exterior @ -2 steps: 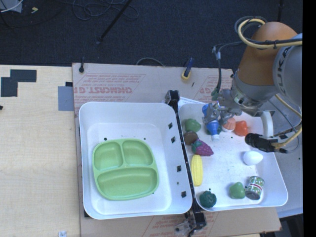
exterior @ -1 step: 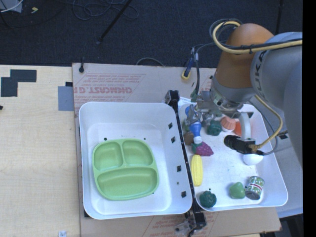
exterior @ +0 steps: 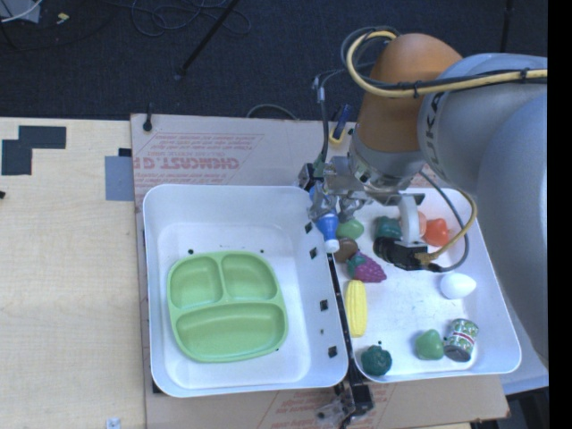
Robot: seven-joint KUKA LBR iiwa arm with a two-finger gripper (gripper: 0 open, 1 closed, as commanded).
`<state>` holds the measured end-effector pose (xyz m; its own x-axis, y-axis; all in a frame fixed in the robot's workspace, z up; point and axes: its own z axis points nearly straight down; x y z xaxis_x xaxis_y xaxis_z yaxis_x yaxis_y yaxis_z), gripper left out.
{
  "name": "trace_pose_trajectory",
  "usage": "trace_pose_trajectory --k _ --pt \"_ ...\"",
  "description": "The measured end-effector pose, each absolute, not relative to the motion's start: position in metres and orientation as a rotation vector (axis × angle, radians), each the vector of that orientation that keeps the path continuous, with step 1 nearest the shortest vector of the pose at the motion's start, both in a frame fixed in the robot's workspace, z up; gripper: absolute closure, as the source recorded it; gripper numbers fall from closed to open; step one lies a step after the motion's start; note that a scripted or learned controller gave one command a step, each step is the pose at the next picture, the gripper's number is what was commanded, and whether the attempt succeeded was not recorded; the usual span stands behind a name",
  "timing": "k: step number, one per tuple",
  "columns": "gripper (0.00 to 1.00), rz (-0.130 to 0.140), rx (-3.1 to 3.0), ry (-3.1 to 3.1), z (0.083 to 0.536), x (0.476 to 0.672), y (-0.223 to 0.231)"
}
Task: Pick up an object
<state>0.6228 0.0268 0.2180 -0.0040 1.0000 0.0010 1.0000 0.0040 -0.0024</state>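
Note:
My gripper (exterior: 329, 206) hangs low over the far left corner of the right bin (exterior: 497, 329), close to the wall between the two bins. Directly under it is a small blue and white object (exterior: 329, 229); I cannot tell whether it is held. A pale green piece (exterior: 350, 229) and a brown piece (exterior: 346, 249) lie right beside it. Purple grapes (exterior: 369, 270) and a yellow corn cob (exterior: 356, 307) lie nearer the front along the bin's left side.
The right bin also holds a teal piece (exterior: 387, 228), an orange piece (exterior: 437, 232), a white egg (exterior: 458, 285), a small can (exterior: 462, 339) and two green vegetables (exterior: 429, 345) (exterior: 375, 361). In the left bin (exterior: 170, 213) lies a green divided plate (exterior: 227, 306).

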Motion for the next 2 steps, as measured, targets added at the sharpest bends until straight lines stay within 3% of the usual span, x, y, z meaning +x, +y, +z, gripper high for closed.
trace_pose_trajectory --k 1,2 --pt "1.0 -0.001 -2.213 -2.226 0.233 0.631 0.087" --pt "1.0 0.007 -2.221 -2.219 0.222 0.631 0.076"
